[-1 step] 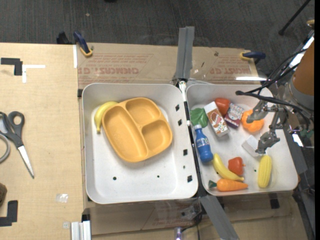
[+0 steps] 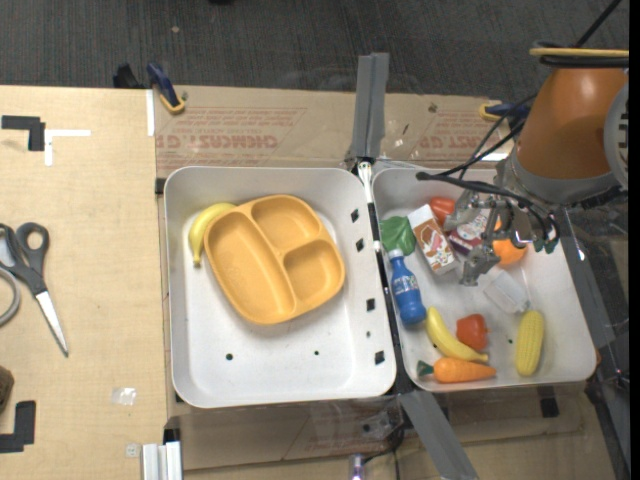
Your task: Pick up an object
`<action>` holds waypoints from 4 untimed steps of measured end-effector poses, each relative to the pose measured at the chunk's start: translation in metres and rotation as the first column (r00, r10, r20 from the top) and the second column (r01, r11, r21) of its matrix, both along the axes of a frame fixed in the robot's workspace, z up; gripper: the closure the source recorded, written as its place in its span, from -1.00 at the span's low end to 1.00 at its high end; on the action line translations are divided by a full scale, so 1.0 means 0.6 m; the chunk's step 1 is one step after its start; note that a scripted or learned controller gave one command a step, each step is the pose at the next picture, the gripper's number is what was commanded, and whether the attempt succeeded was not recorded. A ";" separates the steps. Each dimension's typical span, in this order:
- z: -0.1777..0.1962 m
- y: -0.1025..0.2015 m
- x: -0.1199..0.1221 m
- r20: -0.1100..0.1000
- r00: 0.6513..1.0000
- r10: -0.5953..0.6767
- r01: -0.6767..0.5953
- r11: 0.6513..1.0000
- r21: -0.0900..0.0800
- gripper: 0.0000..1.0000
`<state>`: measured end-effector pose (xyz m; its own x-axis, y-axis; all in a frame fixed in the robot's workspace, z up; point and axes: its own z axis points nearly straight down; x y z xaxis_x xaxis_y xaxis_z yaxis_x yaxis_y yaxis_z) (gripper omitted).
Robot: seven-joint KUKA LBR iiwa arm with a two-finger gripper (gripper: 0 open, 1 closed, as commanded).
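A: The orange fruit (image 2: 510, 253), in the right bin (image 2: 560, 368), is being half hidden behind the gripper (image 2: 478, 265).

B: Noted. The arm (image 2: 570, 118) is being held low over it; finger state cannot be told.

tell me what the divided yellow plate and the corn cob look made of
Divided yellow plate: probably moulded plastic, matte, judging by its even colour and soft rounded dividers. Corn cob: looks like toy plastic, slightly glossy, uniformly yellow; too small to be sure.
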<state>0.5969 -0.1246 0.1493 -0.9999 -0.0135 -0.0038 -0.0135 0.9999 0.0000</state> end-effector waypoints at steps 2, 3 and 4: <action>-0.092 -0.105 0.018 0.003 0.980 -0.198 0.198 0.980 0.000 -1.00; -0.093 -0.129 0.007 0.001 0.949 -0.314 0.314 0.949 0.001 -1.00; -0.094 -0.130 -0.014 -0.001 0.930 -0.366 0.366 0.930 0.003 -1.00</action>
